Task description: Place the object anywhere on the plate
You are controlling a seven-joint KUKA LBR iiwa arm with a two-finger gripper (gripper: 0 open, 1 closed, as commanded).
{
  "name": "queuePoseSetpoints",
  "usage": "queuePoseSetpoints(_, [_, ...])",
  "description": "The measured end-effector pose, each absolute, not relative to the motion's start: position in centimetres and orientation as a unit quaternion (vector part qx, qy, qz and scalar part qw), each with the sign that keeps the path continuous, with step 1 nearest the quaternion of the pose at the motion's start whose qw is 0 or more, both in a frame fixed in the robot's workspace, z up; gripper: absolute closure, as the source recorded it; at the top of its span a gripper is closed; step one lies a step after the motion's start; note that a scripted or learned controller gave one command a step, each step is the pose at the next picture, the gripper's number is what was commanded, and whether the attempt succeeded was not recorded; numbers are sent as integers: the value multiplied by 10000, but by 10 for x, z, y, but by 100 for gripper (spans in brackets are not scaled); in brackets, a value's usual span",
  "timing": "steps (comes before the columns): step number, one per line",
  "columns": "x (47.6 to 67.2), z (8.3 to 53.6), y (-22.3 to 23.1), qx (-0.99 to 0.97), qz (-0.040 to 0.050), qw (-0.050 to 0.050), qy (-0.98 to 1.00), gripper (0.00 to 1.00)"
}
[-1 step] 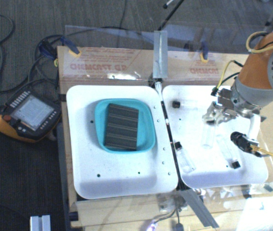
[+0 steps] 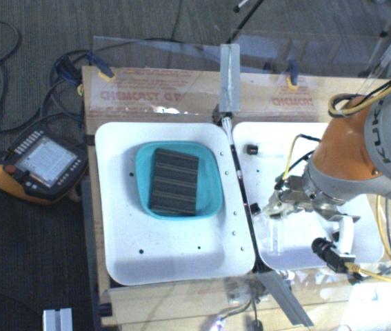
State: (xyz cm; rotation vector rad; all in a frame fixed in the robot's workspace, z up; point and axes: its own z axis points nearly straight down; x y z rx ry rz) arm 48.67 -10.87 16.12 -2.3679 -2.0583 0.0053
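Observation:
A teal plate (image 2: 211,185) lies in the left white bin (image 2: 119,240). A dark grey ribbed rectangular block (image 2: 174,181) rests flat on the plate, near its middle. My gripper (image 2: 276,216) hangs over the right bin (image 2: 271,133), close to its left wall and well apart from the plate and block. The grey and orange wrist (image 2: 343,161) covers much of that bin from the right. I see nothing held at the gripper.
A small black piece (image 2: 251,148) sits at the back left of the right bin. A ridge (image 2: 240,192) divides the two bins. A teach pendant (image 2: 40,165) lies on the floor to the left. A clear panel (image 2: 229,74) stands behind the bins.

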Motion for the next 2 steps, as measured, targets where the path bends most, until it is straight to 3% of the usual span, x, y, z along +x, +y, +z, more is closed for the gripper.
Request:
queuePoseSetpoints(1, [487, 161, -109, -7549, 15, 20, -6558, 0])
queuePoseSetpoints(2, [483, 219, -143, -8309, 20, 4, -5564, 0])
